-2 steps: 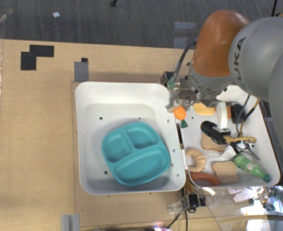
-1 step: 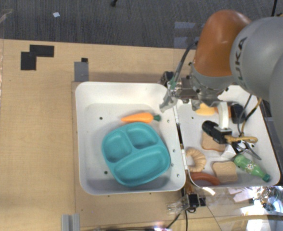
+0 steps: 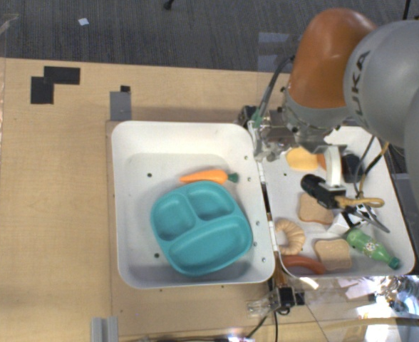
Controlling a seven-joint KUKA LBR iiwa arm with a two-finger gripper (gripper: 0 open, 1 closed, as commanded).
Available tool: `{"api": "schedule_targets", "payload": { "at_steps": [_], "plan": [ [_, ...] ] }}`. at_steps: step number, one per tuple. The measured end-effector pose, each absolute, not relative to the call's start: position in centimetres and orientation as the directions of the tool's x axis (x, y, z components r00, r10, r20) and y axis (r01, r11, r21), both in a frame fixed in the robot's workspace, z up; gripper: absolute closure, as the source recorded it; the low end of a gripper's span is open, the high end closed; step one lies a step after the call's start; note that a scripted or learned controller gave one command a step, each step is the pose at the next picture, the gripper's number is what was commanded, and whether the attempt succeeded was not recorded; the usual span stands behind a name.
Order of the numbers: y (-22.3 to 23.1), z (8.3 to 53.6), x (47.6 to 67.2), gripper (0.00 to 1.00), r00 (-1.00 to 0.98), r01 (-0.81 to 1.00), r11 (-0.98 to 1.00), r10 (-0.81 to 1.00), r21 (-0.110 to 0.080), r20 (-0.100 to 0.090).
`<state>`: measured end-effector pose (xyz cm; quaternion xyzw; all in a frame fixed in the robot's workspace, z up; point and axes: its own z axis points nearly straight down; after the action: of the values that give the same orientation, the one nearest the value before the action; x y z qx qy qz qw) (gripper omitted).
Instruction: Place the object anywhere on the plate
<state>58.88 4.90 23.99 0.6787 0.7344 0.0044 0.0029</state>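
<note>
Pale wooden bench, two bins. Left white bin (image 3: 124, 212) holds a teal divided plastic plate (image 3: 202, 226); an orange toy carrot (image 3: 204, 177) lies against its far rim. Gripper (image 3: 269, 147) hangs by the dividing wall, open or closed I cannot tell. Right white bin (image 3: 393, 191) is crowded: tan bread slice (image 3: 332, 253), green plastic bottle (image 3: 370, 246).

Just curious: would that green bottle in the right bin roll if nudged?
Likely yes: the bottle lies on its side and looks round, so a sideways push may roll it. Its smooth-looking surface might slip in a grasp.
</note>
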Motion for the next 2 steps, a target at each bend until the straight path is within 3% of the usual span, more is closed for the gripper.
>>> {"api": "schedule_targets", "payload": {
  "at_steps": [1,2],
  "plan": [
    [11.91,20.88,56.64,1.00,0.232,0.973,-0.232,0.973,-0.002,0.003],
    [11.69,20.93,56.71,0.00,0.235,0.972,-0.235,0.972,-0.001,0.002]
  ]
}}
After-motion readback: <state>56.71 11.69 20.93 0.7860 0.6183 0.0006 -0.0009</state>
